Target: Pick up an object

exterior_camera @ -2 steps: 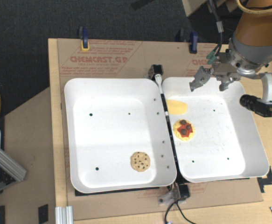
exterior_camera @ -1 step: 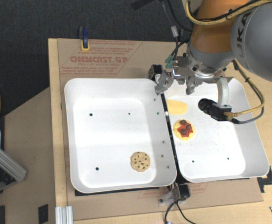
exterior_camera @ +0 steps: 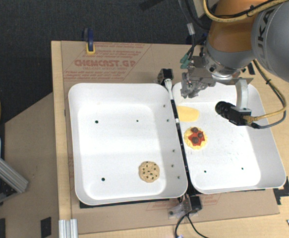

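Camera view: the grey arm with its orange band enters from about two o'clock, and its claw (exterior_camera: pixel 190 89) hangs over the far left corner of the right bin (exterior_camera: pixel 253 167), just above a pale yellow flat piece (exterior_camera: pixel 188 114); whether the claw is released or clenched cannot be told. Just toward six o'clock of the yellow piece lies a small tart with red and dark berries (exterior_camera: pixel 195 138). In the left bin (exterior_camera: pixel 99 148), toward five o'clock, rests a chocolate-chip cookie (exterior_camera: pixel 148 172). Both bins sit on the cardboard-covered surface (exterior_camera: pixel 60 73).
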Tool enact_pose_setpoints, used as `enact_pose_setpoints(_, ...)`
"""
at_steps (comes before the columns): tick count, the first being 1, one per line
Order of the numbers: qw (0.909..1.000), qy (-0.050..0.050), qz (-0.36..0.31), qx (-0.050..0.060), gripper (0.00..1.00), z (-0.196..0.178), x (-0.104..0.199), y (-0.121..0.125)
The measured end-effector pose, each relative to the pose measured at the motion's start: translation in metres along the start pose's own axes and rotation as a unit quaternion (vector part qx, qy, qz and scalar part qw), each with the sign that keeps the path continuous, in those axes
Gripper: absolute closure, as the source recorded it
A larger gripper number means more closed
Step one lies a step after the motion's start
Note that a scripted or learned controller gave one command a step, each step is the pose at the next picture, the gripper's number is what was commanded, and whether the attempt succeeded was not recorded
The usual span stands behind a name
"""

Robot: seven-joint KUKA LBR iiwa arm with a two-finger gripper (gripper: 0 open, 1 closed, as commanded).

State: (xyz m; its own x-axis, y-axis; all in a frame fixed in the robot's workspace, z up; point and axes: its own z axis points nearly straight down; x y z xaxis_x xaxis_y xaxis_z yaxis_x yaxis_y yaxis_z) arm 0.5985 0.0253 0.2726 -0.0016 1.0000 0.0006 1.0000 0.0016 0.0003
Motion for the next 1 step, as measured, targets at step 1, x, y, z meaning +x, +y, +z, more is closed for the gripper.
enact_pose_setpoints(1, 1.0, 0.002, -0.004, -0.006, 1.0, -0.0873, 0.0799, 0.009)
